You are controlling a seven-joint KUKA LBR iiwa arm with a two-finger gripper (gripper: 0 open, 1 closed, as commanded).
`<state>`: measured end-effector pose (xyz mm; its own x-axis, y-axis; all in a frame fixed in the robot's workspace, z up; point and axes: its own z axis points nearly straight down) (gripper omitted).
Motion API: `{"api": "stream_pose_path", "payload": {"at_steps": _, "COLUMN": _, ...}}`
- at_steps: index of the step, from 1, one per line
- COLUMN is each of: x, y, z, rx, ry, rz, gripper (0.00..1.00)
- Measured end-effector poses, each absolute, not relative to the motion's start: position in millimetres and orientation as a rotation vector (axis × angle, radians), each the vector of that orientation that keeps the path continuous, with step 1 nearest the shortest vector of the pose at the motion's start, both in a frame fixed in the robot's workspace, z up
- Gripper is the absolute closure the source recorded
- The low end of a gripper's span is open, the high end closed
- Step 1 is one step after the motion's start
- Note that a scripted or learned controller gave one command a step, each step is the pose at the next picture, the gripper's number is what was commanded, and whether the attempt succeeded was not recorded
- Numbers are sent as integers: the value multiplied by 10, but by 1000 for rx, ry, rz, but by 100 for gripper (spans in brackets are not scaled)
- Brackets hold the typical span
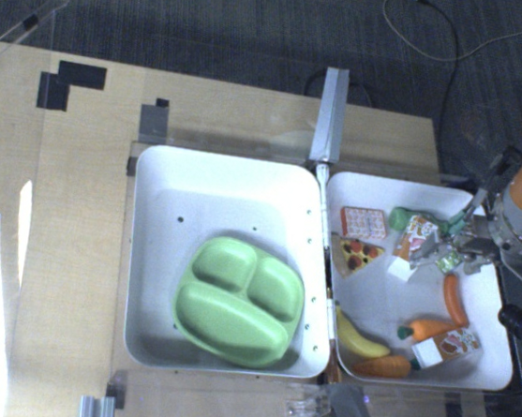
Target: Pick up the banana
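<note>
Fingers [444,259]: whether spread or pressed together cannot be told; they are blurred against the clutter beneath. Nothing is seen held.

Nearest: banana [359,336] is lying flat in the right bin [495,378], at its near left corner, close against the dividing wall. An orange-brown item [383,365] is pressed against its near side, touching. A carrot [428,328] and a small labelled packet [446,346] are found just to the right, apart from the banana.

Middle: a red sausage [455,300] along the right; a pizza slice [359,255] near the dividing wall.

Far: gripper [454,249] is hung over the far right part of the bin, beside a bright snack packet [415,234]; well apart from the banana. A green divided plate [240,299] is kept in the left bin [158,237].

Step judged: approach not yet made. A diagonal traverse to the near left corner is required. The grasp would be best placed across the banana's middle, closing across its narrow width, so the wall and the orange-brown neighbour are cleared. A straight descent is advised; a slanted one risks the bin wall being struck or the neighbour being nipped along with it.
</note>
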<state>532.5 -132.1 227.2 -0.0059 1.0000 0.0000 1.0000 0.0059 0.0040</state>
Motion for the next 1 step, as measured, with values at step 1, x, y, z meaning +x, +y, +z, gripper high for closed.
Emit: {"api": "stream_pose_path", "payload": {"at_steps": 1, "x": 5104, "y": -350, "z": 1839, "rx": 2413, "ry": 2011, "rz": 3, "gripper": 0}}
